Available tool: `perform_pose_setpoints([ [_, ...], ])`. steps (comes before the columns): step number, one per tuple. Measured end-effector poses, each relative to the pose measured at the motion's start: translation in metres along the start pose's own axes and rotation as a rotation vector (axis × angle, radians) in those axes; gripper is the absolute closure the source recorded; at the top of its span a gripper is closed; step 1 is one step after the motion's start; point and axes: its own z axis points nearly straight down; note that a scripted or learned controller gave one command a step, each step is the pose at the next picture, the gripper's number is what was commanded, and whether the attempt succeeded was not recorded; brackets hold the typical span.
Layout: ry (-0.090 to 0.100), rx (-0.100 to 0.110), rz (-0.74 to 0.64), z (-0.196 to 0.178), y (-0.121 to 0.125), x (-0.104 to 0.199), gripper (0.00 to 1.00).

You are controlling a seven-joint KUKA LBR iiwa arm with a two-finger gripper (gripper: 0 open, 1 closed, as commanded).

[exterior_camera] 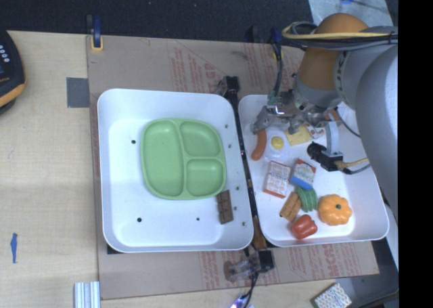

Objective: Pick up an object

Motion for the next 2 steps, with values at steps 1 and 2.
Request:
perform_pose_setpoints([
  [1,0.000,0.000,0.000,0.000,0.000,0.000,0.00],
  [2,-0.001,0.001,-0.002,-0.011,0.000,-0.001,1.00],
])
